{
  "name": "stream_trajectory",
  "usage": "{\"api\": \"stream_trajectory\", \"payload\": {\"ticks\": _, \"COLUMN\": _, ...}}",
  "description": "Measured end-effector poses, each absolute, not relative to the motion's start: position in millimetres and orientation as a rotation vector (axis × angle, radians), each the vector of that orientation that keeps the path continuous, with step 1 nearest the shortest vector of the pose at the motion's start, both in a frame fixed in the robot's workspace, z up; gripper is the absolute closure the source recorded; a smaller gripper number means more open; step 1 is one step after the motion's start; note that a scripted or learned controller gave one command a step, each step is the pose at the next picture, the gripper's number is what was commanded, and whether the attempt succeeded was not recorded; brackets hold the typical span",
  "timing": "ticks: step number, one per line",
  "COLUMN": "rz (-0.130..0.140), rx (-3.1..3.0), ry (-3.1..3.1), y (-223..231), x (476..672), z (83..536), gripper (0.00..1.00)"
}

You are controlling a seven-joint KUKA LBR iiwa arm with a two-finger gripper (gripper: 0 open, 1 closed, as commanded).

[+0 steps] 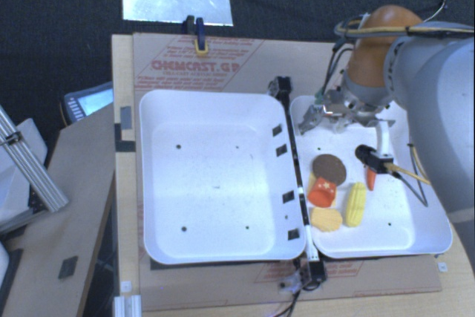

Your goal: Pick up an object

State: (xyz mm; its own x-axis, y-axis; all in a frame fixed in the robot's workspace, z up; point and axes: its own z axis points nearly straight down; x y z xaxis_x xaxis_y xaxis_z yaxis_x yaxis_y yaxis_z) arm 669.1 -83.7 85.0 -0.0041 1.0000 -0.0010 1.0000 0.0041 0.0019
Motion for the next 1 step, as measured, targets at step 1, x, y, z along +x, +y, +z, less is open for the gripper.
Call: {"api": "stream_trajectory", "payload": {"ticks": 1, "rz": 0.001, "rx": 2.217, "ry": 2.223, "y": -84.7, "x": 669.1, "z": 85.1, "gripper": 0.0}}
